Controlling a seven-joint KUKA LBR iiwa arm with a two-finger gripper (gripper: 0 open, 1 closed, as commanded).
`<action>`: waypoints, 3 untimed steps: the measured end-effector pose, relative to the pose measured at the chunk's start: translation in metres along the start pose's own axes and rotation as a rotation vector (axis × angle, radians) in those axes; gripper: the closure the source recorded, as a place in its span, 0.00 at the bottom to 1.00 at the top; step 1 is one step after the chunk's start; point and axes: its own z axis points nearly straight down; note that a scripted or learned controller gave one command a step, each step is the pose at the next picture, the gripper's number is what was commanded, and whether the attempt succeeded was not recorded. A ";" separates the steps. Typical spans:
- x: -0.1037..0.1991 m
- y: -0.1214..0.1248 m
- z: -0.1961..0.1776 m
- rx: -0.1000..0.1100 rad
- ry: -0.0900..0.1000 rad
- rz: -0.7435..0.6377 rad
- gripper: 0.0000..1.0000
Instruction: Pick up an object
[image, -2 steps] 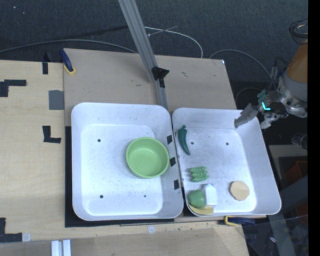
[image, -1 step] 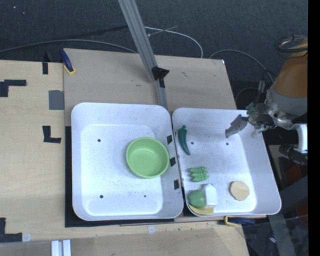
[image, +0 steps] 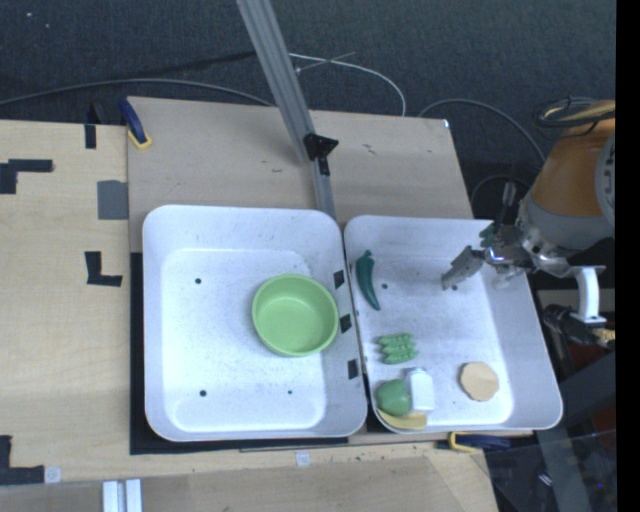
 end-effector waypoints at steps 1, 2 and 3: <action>-0.002 -0.001 0.044 0.000 0.000 -0.001 0.00; -0.002 0.000 0.032 -0.003 -0.001 -0.002 1.00; -0.009 -0.007 -0.019 -0.009 -0.002 0.001 1.00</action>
